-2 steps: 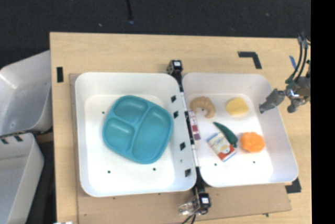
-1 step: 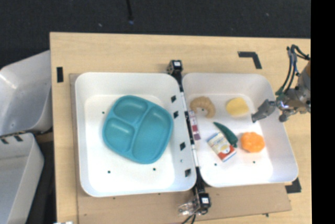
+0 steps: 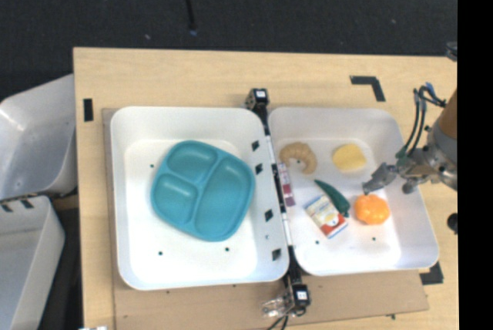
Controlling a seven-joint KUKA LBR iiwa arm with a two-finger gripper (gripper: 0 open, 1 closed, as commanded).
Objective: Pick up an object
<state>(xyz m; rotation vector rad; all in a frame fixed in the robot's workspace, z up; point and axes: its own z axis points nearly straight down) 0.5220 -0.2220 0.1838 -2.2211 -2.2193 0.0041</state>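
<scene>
The right bin (image 3: 385, 255) holds an orange fruit (image 3: 372, 210), a green pepper (image 3: 333, 194), a small white and red carton (image 3: 326, 216), a yellow lemon-like piece (image 3: 349, 158) and a tan curled pastry (image 3: 298, 156). My gripper (image 3: 397, 176) hangs at the right side of this bin, just above and right of the orange. Nothing is seen between its fingers, and their spacing is unclear from this angle.
The left bin (image 3: 131, 259) carries a teal divided plate (image 3: 202, 190). A black clip row (image 3: 269, 174) runs along the seam between the bins. Cables (image 3: 420, 116) trail from the wrist at the right edge.
</scene>
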